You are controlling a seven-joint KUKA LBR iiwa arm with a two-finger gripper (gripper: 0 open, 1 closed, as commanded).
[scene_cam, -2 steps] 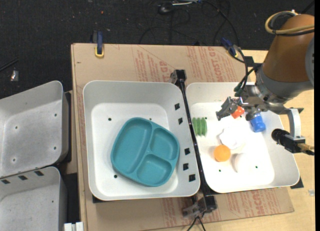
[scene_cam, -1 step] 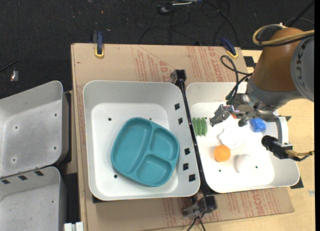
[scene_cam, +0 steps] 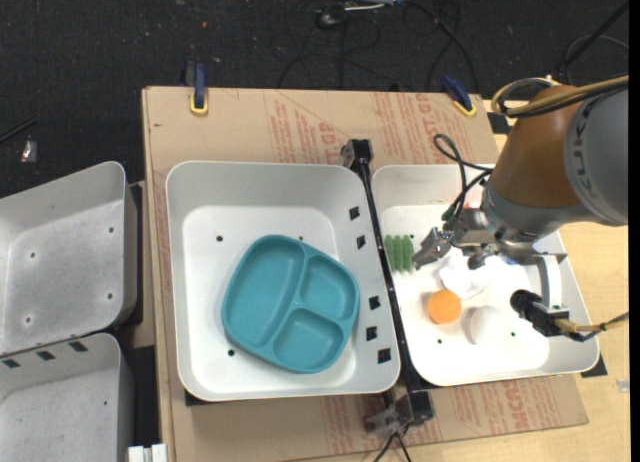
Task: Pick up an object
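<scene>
Hand (scene_cam: pixel 447 245) low in right bin (scene_cam: pixel 420 190); cannot tell its opening or any hold. Orange ball (scene_cam: pixel 444 307) just below it, green object (scene_cam: pixel 400 252) to its left. Teal tray (scene_cam: pixel 290 302) in left bin (scene_cam: pixel 200 190).

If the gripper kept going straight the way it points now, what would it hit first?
Probably the green object by the right bin's left wall; the gripper points left toward it. Depth is unclear, so it might pass above.

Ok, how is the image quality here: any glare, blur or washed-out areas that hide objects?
Camera view: sharp overall with even lighting; the teal divided plate and orange ball read clearly; white items near the ball blend into the right bin, so their edges are hard to trace; the arm's wrist shades the pincer; floor beyond is dark.
</scene>
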